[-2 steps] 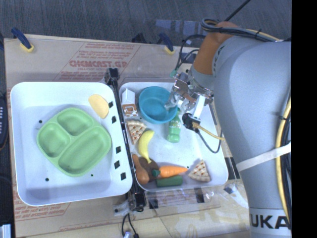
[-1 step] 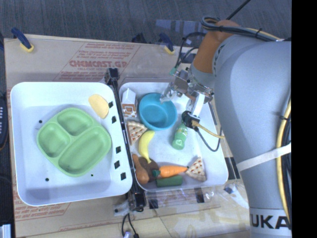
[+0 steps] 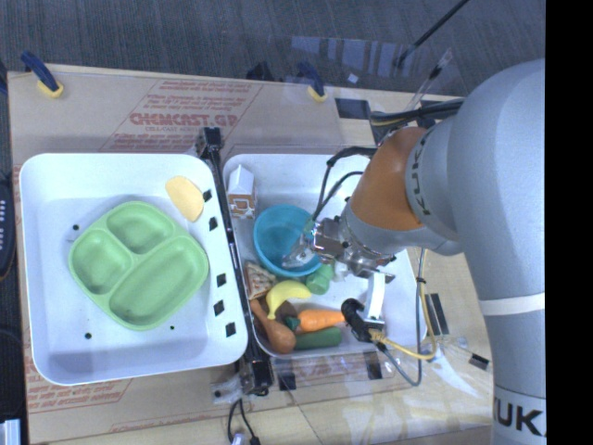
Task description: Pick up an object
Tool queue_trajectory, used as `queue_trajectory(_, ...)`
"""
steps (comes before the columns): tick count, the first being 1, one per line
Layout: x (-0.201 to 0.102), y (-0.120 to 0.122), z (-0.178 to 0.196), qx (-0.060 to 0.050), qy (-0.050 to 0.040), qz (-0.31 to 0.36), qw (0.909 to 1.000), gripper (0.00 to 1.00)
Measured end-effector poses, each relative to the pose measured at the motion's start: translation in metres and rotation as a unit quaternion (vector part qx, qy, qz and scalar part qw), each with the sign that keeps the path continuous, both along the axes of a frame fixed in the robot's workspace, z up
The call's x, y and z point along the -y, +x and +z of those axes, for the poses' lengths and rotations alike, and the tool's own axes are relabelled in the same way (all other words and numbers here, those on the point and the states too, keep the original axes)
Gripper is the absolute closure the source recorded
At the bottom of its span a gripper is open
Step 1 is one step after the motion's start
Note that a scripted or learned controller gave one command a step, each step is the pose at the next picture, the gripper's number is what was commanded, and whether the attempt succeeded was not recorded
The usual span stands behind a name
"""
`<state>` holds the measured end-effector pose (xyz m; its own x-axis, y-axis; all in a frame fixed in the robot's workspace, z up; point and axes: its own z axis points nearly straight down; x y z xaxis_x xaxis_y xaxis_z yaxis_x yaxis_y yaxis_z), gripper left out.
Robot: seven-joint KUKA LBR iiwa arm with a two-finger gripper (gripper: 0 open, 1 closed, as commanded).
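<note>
My gripper (image 3: pixel 316 250) hangs low in the right bin (image 3: pixel 278 167), at the right rim of a blue bowl (image 3: pixel 281 235) and just above a small green item (image 3: pixel 321 280). In front of it lie a yellow banana (image 3: pixel 287 293), an orange carrot (image 3: pixel 321 320), a dark green cucumber (image 3: pixel 321 338) and a brown oblong piece (image 3: pixel 277 336). A small white and orange carton (image 3: pixel 242 193) stands at the bin's back left. A tan waffle-like piece (image 3: pixel 257 275) lies by the left wall. The wrist hides what lies directly under it.
The left bin (image 3: pixel 56 184) holds a green divided plate (image 3: pixel 139 262) and a yellow lump (image 3: pixel 184 197) at its back right. A black clamp rail (image 3: pixel 220 239) runs between the bins. The arm's grey body (image 3: pixel 500 202) covers the right side of the bench.
</note>
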<state>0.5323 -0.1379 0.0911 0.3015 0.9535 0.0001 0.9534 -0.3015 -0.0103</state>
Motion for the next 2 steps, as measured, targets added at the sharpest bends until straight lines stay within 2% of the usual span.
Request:
queue_trajectory(1,0.001,0.003,0.012,0.001,-0.0017,0.005,1.0,1.0)
queue_trajectory(2,-0.052,0.082,0.103,0.003,-0.0016,0.077,0.9971,1.0)
